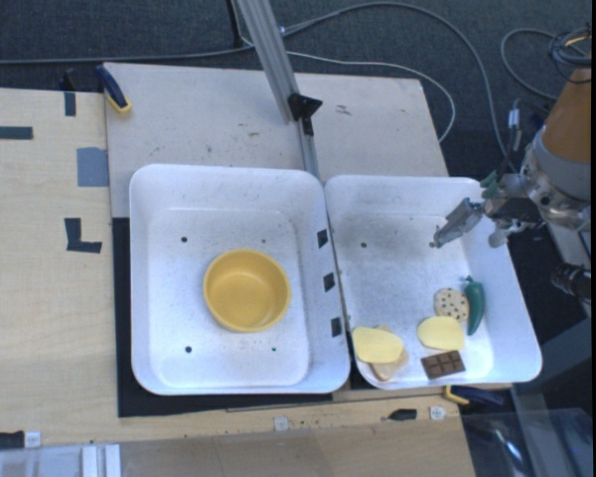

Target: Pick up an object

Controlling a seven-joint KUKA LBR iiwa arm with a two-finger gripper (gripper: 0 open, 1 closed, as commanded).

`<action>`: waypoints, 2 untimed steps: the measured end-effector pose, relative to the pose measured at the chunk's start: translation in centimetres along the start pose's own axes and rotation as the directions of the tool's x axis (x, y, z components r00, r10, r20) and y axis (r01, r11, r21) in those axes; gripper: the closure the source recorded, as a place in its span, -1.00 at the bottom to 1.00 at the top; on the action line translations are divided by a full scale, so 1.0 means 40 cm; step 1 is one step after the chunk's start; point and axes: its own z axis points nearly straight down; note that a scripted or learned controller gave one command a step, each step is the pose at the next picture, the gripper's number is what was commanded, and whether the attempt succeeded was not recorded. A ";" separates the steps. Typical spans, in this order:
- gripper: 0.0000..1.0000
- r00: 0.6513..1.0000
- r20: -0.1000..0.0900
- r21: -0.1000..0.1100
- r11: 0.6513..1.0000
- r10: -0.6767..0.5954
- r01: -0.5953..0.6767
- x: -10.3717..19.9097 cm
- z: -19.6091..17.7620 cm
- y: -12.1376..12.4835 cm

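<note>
Two unlabelled white bins [228, 182]

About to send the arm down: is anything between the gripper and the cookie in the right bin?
Nothing visible. The gripper sits above the right bin, with bare bin floor between it and the cookie. The green pepper lies touching the cookie's right side, crowding a grasp.
</note>
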 end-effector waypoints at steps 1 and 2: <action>-1.00 1.000 0.000 0.003 1.000 0.000 0.000 -0.005 0.106 0.001; -1.00 1.000 -0.001 0.005 1.000 0.000 0.000 0.000 0.263 -0.002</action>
